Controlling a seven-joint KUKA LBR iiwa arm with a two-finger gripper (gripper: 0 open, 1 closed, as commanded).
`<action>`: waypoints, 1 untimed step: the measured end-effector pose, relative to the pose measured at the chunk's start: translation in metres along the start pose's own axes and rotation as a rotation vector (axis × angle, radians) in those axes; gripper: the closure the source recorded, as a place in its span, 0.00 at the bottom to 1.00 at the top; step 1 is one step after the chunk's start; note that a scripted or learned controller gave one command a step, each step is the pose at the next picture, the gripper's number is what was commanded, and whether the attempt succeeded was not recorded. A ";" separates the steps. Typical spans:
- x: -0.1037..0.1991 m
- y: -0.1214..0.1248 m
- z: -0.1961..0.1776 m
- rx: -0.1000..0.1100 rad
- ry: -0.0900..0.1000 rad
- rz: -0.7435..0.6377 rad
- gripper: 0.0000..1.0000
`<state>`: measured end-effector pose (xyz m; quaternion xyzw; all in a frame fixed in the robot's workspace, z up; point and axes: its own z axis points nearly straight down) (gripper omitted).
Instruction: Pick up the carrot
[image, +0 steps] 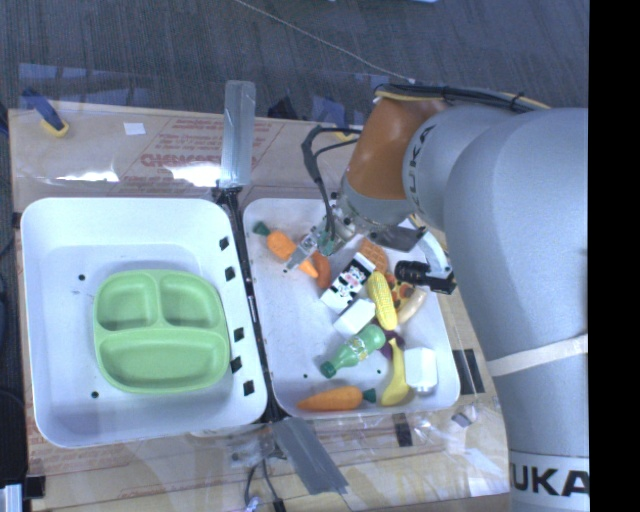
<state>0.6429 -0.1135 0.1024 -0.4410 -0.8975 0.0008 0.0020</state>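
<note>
My gripper (318, 243) sits low over the right bin (300, 345), at a carrot (282, 245) near its far-left corner; grip state undeterminable. Placement suits a pick.

- Your carrot (331, 400) lies flat on the floor of the right bin, close against its near wall, long axis running almost left to right.
- It's orange, tapered, with the pointed tip toward the left and a green stub at the right end, next to the banana's lower tip.
- Nothing grips it.
</note>
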 end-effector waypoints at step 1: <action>0.047 0.053 -0.094 -0.010 -0.006 0.145 1.00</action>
